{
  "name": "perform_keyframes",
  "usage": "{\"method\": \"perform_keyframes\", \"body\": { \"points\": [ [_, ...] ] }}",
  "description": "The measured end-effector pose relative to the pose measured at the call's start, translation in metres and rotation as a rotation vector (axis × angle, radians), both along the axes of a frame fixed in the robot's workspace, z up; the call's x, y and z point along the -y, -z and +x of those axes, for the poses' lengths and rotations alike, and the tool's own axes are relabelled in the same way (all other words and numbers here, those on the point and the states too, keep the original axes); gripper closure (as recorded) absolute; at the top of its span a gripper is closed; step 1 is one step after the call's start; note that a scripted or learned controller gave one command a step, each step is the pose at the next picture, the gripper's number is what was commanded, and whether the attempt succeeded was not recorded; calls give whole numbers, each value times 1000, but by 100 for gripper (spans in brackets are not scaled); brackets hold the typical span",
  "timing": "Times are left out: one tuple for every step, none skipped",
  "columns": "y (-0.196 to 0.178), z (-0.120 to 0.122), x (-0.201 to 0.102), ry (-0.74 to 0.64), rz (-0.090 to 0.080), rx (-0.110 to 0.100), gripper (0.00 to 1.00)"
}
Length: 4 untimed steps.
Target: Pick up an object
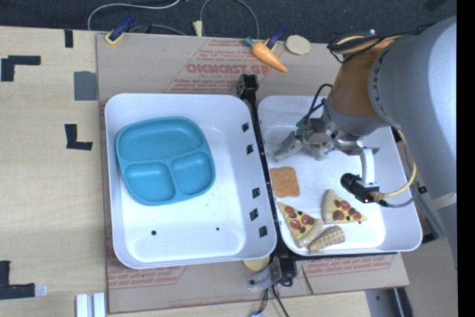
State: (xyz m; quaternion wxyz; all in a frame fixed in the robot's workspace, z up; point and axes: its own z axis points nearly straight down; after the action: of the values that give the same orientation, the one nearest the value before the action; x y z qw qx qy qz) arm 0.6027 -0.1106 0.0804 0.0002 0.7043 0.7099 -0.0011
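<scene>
The grey arm (pixel 415 93) fills the right of the frame, its far side cut off by the edge. The left bin (pixel 119 234) holds a blue divided plate (pixel 165 159). In the right bin (pixel 401 234), the gripper (pixel 291 148) hangs low near the upper left corner; its tips blur against the white floor, so I cannot tell how they stand. Just below lies a square cracker (pixel 284 181). Lower still, two pizza slices (pixel 298 223) (pixel 341 208) point up-left, and a cone (pixel 326 237) lies slantwise. A toy carrot (pixel 269 56) rests above the bins, tip lower right.
</scene>
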Motion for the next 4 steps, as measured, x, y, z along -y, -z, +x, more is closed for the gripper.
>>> {"method": "perform_keyframes", "body": {
  "points": [
    [-8,-48,-17,7,1,2,0],
    [-10,-93,45,13,0,2,0],
    [-15,-16,-18,-1,4,5,0],
    [-9,-69,-16,8,1,0,0]
  ]
}}
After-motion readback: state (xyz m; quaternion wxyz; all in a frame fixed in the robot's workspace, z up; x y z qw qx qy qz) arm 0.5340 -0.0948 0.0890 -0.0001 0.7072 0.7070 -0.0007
